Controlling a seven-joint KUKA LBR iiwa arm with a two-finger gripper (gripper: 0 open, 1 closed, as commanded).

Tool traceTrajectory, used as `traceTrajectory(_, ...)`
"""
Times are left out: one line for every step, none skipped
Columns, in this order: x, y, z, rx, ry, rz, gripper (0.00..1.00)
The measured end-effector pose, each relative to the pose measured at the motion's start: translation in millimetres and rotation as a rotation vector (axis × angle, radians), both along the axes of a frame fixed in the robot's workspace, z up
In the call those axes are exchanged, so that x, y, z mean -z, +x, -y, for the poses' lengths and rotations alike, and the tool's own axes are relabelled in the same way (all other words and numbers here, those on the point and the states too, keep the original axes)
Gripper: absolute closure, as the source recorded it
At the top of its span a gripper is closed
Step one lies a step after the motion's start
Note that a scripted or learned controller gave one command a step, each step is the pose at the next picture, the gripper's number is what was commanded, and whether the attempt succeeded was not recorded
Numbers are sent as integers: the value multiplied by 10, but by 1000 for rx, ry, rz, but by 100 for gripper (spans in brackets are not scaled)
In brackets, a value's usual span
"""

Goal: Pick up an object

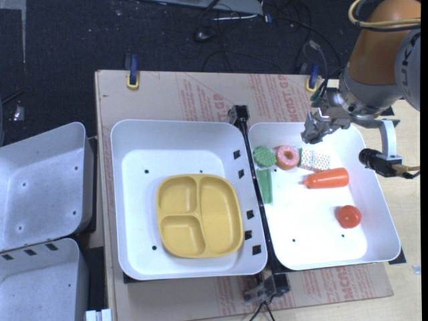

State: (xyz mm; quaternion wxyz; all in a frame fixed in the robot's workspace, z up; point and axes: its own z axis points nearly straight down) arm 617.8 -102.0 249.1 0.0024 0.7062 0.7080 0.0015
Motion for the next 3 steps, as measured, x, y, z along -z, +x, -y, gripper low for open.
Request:
traceTrajectory(4,-42,-635,-5,3,-6,100)
traceTrajectory(135,-17,-1229,-6,3,-7,100)
traceTrajectory(65,-20,-1716,-5,2,-4,100)
